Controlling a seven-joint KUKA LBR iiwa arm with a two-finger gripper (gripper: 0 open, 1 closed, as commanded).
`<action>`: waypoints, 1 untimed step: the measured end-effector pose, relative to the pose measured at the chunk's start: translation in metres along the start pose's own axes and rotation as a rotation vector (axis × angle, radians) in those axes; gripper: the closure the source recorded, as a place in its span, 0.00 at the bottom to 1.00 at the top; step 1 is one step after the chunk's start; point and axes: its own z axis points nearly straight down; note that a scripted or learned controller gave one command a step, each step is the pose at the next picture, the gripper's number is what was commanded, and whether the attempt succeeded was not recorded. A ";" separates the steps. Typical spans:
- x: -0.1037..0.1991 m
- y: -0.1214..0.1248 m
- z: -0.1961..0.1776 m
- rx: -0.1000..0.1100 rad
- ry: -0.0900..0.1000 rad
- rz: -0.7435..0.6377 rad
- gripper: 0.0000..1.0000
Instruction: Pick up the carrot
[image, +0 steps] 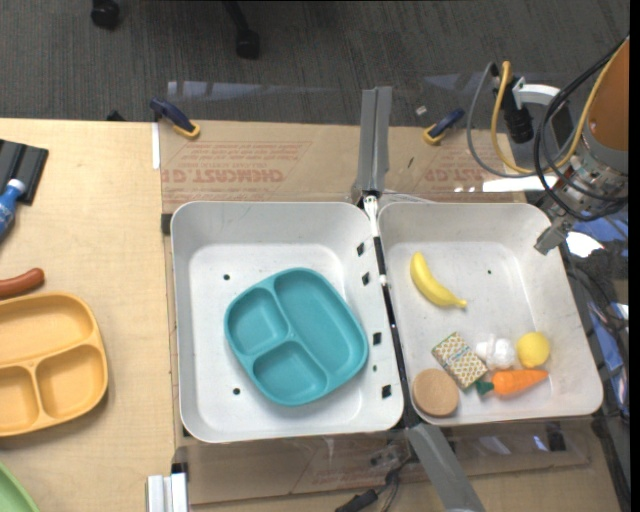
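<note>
A: Where is the carrot?

B: In the right bin, near its front right corner, lying on its side. A lemon sits just behind it, and a white crumpled thing is beside the lemon.

A: What else is in there?

B: A banana toward the middle, a patterned packet and a round tan disc at the front.

A: And the hand?

B: It hangs over the bin's back right corner, well apart from the carrot. I cannot tell whether it is released or clenched.

A: The left bin?

B: It holds a teal divided plate. An orange divided tray lies on the desk.
</note>
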 end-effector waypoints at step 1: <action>0.005 -0.019 0.086 -0.001 0.001 -0.198 1.00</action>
